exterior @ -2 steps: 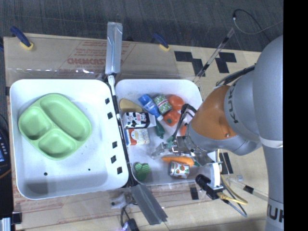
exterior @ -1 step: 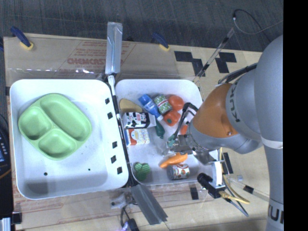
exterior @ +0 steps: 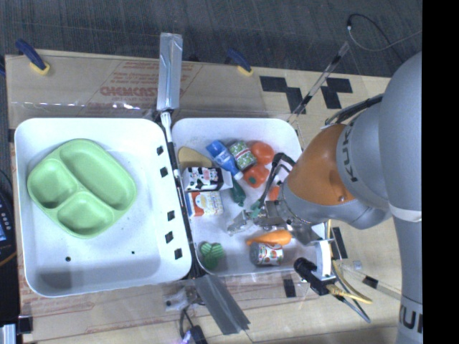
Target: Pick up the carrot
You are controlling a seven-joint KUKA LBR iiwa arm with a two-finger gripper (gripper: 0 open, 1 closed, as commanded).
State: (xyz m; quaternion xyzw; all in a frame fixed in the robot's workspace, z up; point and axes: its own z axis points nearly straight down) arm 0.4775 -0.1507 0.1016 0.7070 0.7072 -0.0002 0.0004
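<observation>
The carrot (exterior: pixel 271 238) is a small orange piece lying near the front of the right bin (exterior: pixel 215 129), just above a printed can (exterior: pixel 269 256). My gripper (exterior: pixel 249 217) hangs low over the middle of that bin, just up and left of the carrot, under the orange wrist band (exterior: pixel 323 178). Nothing is visibly held in it. The arm's body hides the bin's right side.
Around the gripper lie two small cartons (exterior: pixel 204 190), a blue bottle (exterior: pixel 220 156), a green can (exterior: pixel 242 155), red-orange fruit (exterior: pixel 259 162), a yellow piece (exterior: pixel 192 156) and a green item (exterior: pixel 210 254). The left bin (exterior: pixel 43 278) holds a green divided plate (exterior: pixel 80 187).
</observation>
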